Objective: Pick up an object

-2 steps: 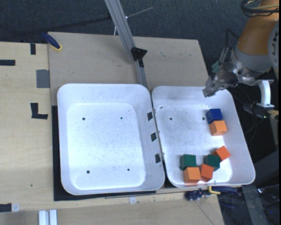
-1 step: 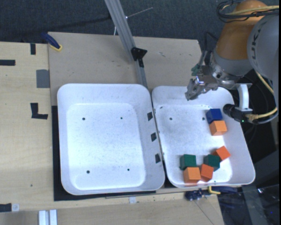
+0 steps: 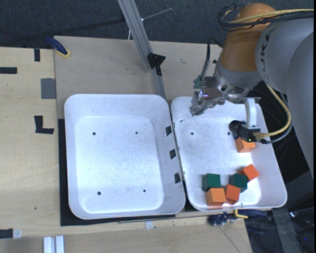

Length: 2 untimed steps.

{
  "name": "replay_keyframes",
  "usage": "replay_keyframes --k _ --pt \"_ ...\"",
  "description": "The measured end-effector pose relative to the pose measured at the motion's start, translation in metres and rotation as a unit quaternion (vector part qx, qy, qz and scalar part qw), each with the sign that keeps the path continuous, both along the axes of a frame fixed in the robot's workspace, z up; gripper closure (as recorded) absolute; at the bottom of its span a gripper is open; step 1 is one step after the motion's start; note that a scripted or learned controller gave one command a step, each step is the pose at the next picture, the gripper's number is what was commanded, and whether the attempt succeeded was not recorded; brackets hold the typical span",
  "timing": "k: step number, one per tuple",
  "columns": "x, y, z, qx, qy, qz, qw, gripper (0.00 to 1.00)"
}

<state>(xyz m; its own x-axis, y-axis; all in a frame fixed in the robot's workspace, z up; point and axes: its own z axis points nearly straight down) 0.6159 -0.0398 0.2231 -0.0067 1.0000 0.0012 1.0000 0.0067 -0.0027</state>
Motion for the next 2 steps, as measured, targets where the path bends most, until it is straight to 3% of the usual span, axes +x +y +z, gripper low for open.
replay_keyframes --k 2 --pt "0.001 0.106 0.009 0.0005 -0.001 0.001 1.0000 1.00"
